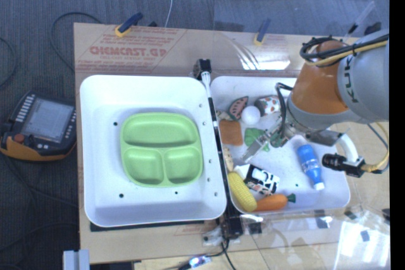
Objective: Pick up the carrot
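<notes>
The carrot (273, 202), orange with a small green top, lies flat at the front edge of the right bin (335, 196), its tip against a yellow corn cob (241, 191). My gripper (252, 148) hangs low over the middle of that bin, slanting down to the left from the orange-banded wrist (316, 88). It sits over a green toy (255, 135), well behind the carrot and apart from it. Nothing shows held in the gripper.
Around the gripper lie a brown toast piece (230, 132), a white ball (252, 114), a watermelon slice (239, 105), a black-and-white pack (261, 179) and a blue bottle (310, 165). The left bin (92, 136) holds a green divided plate (162, 147).
</notes>
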`<state>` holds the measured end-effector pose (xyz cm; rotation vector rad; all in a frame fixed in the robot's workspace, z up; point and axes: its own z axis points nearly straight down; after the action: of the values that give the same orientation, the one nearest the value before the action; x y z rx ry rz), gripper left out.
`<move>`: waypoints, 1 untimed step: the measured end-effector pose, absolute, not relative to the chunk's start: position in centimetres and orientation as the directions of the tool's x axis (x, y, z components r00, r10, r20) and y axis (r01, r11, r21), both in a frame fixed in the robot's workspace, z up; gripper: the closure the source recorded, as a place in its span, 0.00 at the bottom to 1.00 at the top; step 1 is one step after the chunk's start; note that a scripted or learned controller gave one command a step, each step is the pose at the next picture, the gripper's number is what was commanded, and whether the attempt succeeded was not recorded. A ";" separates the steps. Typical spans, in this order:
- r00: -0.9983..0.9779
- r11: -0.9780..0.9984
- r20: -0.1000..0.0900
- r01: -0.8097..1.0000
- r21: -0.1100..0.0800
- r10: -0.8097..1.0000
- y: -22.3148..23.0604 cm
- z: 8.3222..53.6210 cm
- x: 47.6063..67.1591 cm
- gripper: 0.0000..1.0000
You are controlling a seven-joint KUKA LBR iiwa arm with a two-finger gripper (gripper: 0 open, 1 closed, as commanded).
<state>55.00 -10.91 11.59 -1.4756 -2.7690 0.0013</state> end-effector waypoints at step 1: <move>-0.224 0.224 0.001 0.975 -0.002 0.975 -5.5 18.4 49.0 0.00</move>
<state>48.95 -5.52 18.39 -1.9556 -2.4563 0.0021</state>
